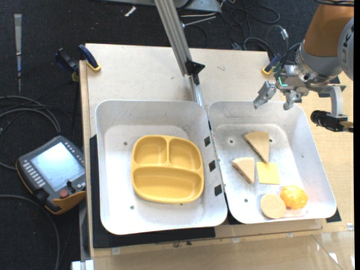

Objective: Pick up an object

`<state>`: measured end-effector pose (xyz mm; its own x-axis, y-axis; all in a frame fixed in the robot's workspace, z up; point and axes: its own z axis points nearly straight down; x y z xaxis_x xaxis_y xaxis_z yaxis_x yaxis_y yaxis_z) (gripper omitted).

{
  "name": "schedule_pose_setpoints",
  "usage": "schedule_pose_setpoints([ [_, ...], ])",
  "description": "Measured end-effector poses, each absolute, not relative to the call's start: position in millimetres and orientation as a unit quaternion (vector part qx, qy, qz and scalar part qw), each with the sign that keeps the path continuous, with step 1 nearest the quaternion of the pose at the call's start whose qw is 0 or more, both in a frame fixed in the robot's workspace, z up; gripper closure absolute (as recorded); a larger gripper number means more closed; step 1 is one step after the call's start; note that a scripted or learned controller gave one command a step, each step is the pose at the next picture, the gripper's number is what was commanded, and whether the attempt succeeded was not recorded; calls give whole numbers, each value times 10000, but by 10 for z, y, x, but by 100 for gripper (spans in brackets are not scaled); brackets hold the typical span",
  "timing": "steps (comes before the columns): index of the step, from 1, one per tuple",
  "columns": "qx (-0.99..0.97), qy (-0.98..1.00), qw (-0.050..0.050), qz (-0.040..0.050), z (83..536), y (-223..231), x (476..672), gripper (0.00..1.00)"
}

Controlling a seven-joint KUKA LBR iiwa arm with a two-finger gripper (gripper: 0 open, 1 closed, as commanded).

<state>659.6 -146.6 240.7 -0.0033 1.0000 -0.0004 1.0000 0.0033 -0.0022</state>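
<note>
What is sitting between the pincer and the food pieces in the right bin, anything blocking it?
Nothing visible. The pincer hangs open above the right bin's far edge, and bare bin floor separates it from the nearest tan wedge.

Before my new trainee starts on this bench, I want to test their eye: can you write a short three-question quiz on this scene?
1. True or false: the yellow three-compartment plastic tray lies in the left white bin.
2. How many food pieces lie in the right white bin?
3. The open tool hovers over the right bin's: A) far edge B) near edge C) centre

Key: 1 true. 2 five: two tan wedges, a pale yellow square slice, a tan round disc, an orange-yellow ball. 3 A.
</note>
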Motion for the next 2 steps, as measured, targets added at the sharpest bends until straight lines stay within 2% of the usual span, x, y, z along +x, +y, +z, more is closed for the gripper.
schedule_pose_setpoints([
  [2,-7060,-7082,27,20,1147,-1355,6519,0],
])
